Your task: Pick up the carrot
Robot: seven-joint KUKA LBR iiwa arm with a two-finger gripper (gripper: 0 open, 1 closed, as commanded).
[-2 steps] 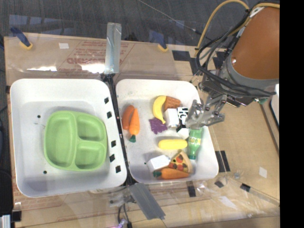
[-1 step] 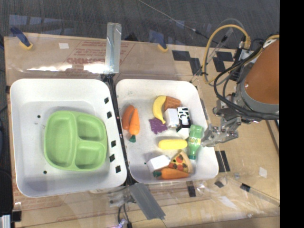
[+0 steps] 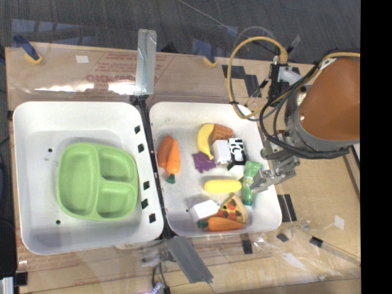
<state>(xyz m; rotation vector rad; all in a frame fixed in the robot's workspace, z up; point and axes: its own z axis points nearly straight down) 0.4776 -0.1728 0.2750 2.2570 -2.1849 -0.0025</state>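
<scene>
An orange carrot (image 3: 173, 158) with a dark green tip lies against the left wall of the right bin (image 3: 184, 112), beside a darker orange piece (image 3: 163, 149). A second long orange piece (image 3: 225, 224) rests at that bin's front edge. My gripper (image 3: 271, 174) hangs over the bin's right rim, far to the right of the carrot. It is close beside a green bottle (image 3: 248, 180). Nothing shows between it and the carrot but other toys.
Also in the right bin are a banana (image 3: 205, 138), a purple piece (image 3: 203, 162), a yellow piece (image 3: 222, 186), a white box (image 3: 204, 209) and a pizza slice (image 3: 233, 208). The left bin (image 3: 37, 121) holds a green divided plate (image 3: 97, 180). Cables (image 3: 251, 72) loop behind the arm.
</scene>
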